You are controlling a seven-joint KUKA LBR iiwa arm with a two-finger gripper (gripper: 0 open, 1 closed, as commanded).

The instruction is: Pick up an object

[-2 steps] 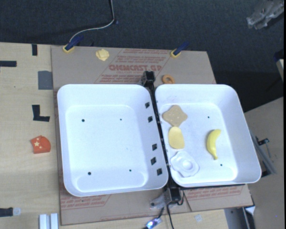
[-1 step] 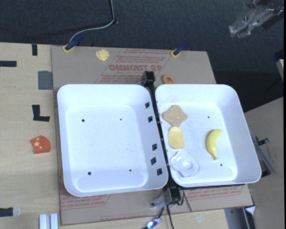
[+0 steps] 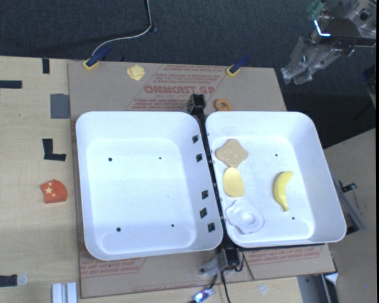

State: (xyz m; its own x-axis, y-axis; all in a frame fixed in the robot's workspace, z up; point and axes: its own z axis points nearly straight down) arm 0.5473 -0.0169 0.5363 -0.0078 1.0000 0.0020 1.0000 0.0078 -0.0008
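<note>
- Hand [image 3: 301, 68] up at the top right, off the worktop and above the dark backdrop, well clear of both bins. Nothing seen between its fingers; whether they are apart or together cannot be told from this angle.
- Right bin [image 3: 303, 128] holds four things: tan toast-shaped piece [image 3: 231, 153] near the divider, pale yellow oval [image 3: 233, 182] just below it, white lumpy item [image 3: 244, 218] at the bin's near left corner, banana [image 3: 283, 190] further right, apart from the others.
- Left bin [image 3: 88, 137] shows its bare white floor.
- Outside the bins: small yellow lump [image 3: 136, 72] and small orange ring [image 3: 222, 105] on the cardboard sheet [image 3: 170, 90]; red-orange piece [image 3: 54, 191] on the worktop [image 3: 19, 144] at left.
</note>
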